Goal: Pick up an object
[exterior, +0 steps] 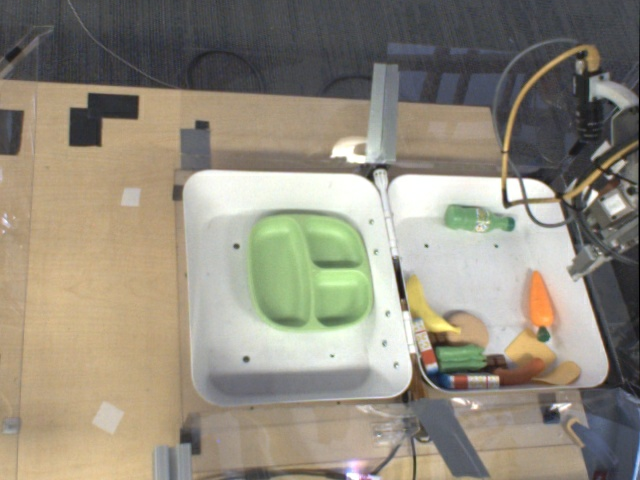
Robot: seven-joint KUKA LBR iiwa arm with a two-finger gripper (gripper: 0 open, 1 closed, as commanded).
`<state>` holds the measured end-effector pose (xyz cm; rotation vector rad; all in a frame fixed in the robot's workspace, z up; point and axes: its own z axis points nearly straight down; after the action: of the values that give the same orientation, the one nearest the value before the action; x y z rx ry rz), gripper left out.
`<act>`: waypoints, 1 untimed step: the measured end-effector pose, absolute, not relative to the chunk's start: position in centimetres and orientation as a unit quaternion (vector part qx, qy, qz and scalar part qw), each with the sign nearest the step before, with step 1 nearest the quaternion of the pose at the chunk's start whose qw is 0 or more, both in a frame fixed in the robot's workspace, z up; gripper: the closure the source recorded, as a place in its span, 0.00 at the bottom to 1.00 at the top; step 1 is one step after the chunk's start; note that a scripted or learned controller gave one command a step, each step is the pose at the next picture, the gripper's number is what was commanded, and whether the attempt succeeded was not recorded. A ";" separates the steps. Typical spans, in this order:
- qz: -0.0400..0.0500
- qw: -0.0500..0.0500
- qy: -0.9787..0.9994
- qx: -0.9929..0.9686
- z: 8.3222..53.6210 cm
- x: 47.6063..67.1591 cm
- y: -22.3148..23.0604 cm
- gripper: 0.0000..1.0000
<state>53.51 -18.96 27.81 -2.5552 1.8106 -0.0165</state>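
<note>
Over at the right edge, the gripper (600, 230) hangs beside the right bin (450, 268), and I cannot tell how its jaws stand. A green bottle (479, 219) lies far in that bin, a carrot (540, 300) near its right wall. A green divided plate (308, 270) sits in the left bin (215, 298).

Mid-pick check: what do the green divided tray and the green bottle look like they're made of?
Green divided tray: likely molded plastic, matte, with soft rounded compartment edges and even color. Green bottle: probably glossy plastic, judging by its bright highlights; too small to be sure.
</note>
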 end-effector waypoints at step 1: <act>-0.002 0.004 0.622 -0.783 29.0 59.1 -17.2 1.00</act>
<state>59.11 -17.18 28.99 -2.4545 1.9492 -0.0071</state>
